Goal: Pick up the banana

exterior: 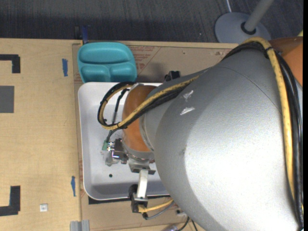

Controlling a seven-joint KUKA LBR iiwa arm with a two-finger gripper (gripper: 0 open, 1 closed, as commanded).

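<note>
The fingers cannot be made out: the arm (pixel 226 143) reaches in from the right and hides them, so whether they are open or closed cannot be told. Its orange band (pixel 132 117) and wrist (pixel 120 153) hang over a white bin (pixel 91 129), with black and yellow cables (pixel 110 112) looped alongside. The banana's place cannot be told. A teal tray (pixel 107 61) sits on the table (pixel 38 129), touching the bin's far edge.

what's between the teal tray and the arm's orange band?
In the camera view, the white bin's far rim and a strip of its bare floor, crossed by loops of black and yellow cable, separate the teal tray from the orange band.
</note>
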